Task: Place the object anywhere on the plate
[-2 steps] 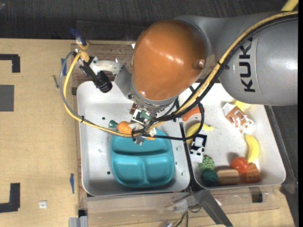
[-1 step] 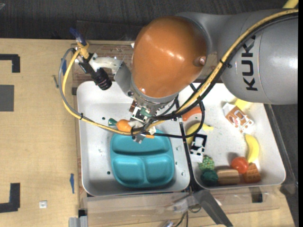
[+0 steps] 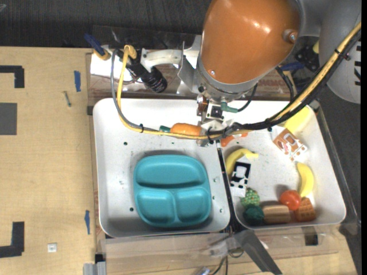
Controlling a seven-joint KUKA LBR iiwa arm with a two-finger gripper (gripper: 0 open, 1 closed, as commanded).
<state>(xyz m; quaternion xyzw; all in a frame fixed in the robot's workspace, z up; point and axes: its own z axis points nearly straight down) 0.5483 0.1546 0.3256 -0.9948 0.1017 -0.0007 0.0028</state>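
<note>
Gripper (image 3: 213, 124): low at the divider between bins, beside the carrot (image 3: 186, 129); opening and hold cannot be told.
Plate (image 3: 171, 189): teal, left bin, near of the carrot.
Risk: carrot may slip or snag the yellow cable (image 3: 121, 105), missing the plate.

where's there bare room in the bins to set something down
The teal plate has all three compartments bare. In the left bin, a bare floor strip runs left of the plate, another between the plate and the yellow cable behind it. The right bin is crowded along its near edge with toy food; a bare patch sits mid-floor between the two bananas.
</note>
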